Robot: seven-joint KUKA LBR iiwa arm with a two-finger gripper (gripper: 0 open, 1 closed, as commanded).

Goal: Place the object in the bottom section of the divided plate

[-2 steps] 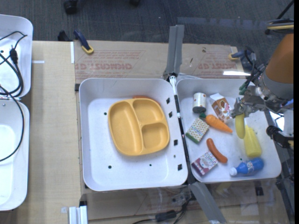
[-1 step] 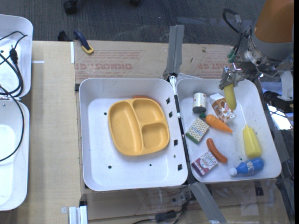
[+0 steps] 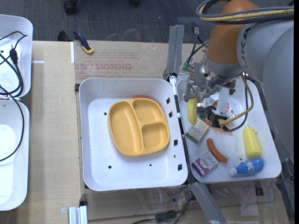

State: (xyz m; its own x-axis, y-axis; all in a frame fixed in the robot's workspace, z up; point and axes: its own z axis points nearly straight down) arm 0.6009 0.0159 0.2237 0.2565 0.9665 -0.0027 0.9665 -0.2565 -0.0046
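Yellow divided plate (image 3: 138,126) lies flat in left bin (image 3: 93,171).

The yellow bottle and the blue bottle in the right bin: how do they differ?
The yellow plastic squeeze bottle is plain yellow all over, while the small blue plastic bottle has a white cap end. The yellow bottle lies pointing up and down the picture; the blue bottle lies crosswise, below it. The yellow one looks bulkier. Both lie on their sides in the right-hand white bin, away from the yellow divided plate.

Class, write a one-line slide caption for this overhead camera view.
Robot arm reaching into the right bin of toy food, beside the left bin holding a yellow divided plate.
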